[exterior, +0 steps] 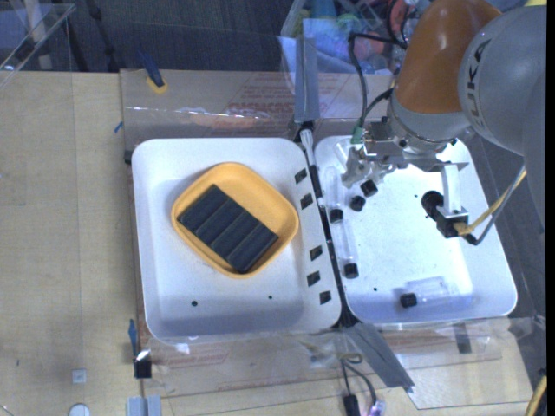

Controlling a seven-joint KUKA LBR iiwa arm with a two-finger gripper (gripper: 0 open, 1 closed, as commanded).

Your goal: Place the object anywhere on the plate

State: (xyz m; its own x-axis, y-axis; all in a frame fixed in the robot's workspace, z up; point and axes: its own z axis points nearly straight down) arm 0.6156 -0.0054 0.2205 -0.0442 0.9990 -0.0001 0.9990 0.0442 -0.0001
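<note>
Above the right bin (486, 293) of two shallow white bins set side by side on the worktop (52, 232), my claw (364, 167) hung near that bin's upper left corner, my grey arm (512, 68) with its orange band (438, 50) reaching in from the right. How far the claw stood open could not be told from this angle, nor whether it had hold of anything. In the left bin (156, 302) lay one yellow plate (195, 193), tilted in the frame, and on it rested one dark ribbed slab (230, 226), the object already sitting on the plate. One small clear piece with a dark end (422, 291) lay near the right bin's front edge. Partial black lettering marked my arm (479, 72), too cut off to read.
</note>
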